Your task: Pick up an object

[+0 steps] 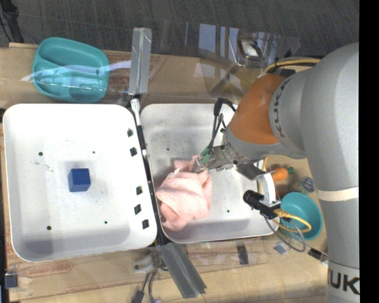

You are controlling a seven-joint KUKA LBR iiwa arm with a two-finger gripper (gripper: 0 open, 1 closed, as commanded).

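Note:
A crumpled pink cloth [184, 196] lies in the right bin [177, 122], against its left wall and near the front. A small blue cube [79, 179] sits alone in the left bin [63, 122]. My gripper [205, 162] reaches down from the grey and orange arm at the right and sits at the cloth's upper right edge, touching or just above the fabric. The wrist body covers the fingertips from this angle.
A teal plastic container [70, 69] rests on the bench behind the left bin. A teal bowl [301, 211] and an orange item [279, 174] lie right of the right bin, beside cables. The arm's bulk covers the right bin's right side.

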